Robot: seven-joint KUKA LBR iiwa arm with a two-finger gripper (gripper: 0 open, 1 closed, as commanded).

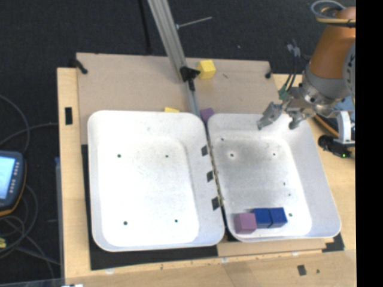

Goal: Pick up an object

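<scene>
Hovering over right bin's (pixel 311 178) far edge, jaws spread, gripping nothing; purple block (pixel 245 222) and blue blocks (pixel 268 217) lying at near edge.

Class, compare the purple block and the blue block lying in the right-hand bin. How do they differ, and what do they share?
Colour: the purple block is pale purple, the blue block deep blue. Shape: the purple block looks roughly cubic, while the blue block looks wider, perhaps two cubes joined. Place: the purple block lies nearer the divider between the bins, the blue block further from it. Both rest side by side at the near edge of the right bin.
</scene>
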